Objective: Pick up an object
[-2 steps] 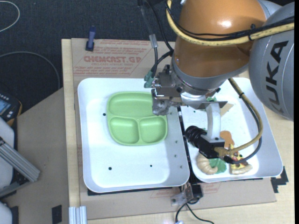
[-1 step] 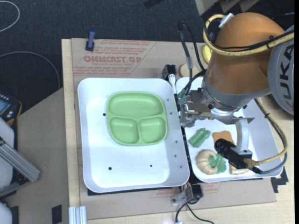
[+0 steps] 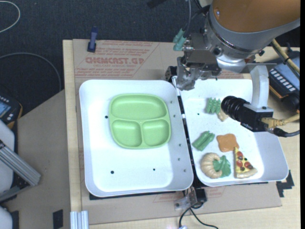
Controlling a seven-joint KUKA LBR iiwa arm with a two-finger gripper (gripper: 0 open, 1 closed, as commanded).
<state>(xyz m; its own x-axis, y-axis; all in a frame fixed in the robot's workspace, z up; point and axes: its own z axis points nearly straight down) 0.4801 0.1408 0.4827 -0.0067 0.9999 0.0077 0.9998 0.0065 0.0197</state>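
Basically, the gripper [image 3: 183, 82] sits at the back-left corner of the right bin [image 3: 275, 168], over the seam with the left bin [image 3: 90, 142], and I cannot tell its state from this angle; nothing visible is held in it. Candidates all lie in the right bin, toward its front: a pizza slice [image 3: 242, 163], a bagel [image 3: 209, 165] with a small leafy green piece [image 3: 221, 164] resting against it, an orange flat piece [image 3: 227, 141], a bunch of green beans [image 3: 204, 140], and another green vegetable [image 3: 212, 105] just beside the black camera-like unit [image 3: 240, 111]. They look like toy food, so I judge them light, hard plastic, fairly stiff and a bit slick; not fragile. The pizza slice and the orange piece lie flat, so they give little to pinch and would likely slide out. The bagel is the best bet in my view: thick, rounded, stands proud of the floor; take it across the ring's outer width or across one side of the ring through the hole, though the green piece touching it may come along or get knocked. The beans are second choice, pinch across the narrow width mid-length. The green divided plate [image 3: 140, 119] in the left bin is wide and shallow, only its rim is graspable.
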